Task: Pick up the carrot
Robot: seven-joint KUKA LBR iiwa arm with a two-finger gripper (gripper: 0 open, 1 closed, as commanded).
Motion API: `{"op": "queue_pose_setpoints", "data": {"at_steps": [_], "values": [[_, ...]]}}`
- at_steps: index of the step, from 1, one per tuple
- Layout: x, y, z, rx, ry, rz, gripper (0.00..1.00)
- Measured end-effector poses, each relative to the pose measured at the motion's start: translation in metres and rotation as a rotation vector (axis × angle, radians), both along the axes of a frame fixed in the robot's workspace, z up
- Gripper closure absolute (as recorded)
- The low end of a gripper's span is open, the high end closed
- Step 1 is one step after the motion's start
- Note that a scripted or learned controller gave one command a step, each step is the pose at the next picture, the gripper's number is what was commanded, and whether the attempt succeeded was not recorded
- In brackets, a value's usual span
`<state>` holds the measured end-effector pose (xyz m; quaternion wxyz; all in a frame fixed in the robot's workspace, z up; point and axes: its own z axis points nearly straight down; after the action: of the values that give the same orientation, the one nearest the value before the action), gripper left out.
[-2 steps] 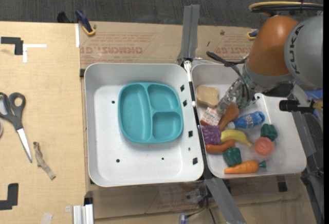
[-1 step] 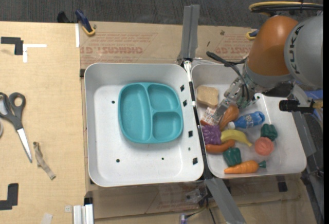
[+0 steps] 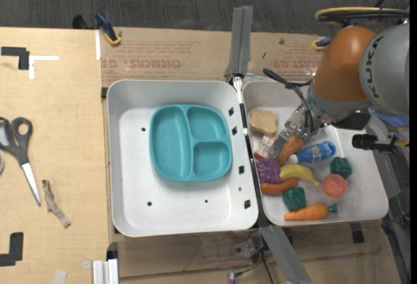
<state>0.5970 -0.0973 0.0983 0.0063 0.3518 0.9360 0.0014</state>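
We see the tool [image 3: 291, 139] low in the right bin [image 3: 365, 204], clenched on a carrot [image 3: 291, 146] that slants out between its fingers. This carrot is just right of the bread slice [image 3: 264, 121] and above the banana [image 3: 300, 174]. A second carrot [image 3: 306, 212] lies well below the bread slice, by the bin's front wall. The teal plate [image 3: 191, 142] sits left of the bread slice, in the left bin [image 3: 124, 198].

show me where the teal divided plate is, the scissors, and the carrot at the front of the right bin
teal divided plate [image 3: 171, 141], camera view, on its large left compartment.
scissors [image 3: 26, 169], camera view, on the blades just below the pivot.
carrot [image 3: 305, 212], camera view, on the middle of its orange body.
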Motion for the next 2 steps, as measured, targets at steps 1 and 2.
{"op": "queue_pose_setpoints", "data": {"at_steps": [1,2], "values": [[-0.008,-0.002,0.0,0.001,-0.002,-0.057,0.0],[0.006,0.0,-0.001,0.002,0.004,-0.177,0.0]]}}
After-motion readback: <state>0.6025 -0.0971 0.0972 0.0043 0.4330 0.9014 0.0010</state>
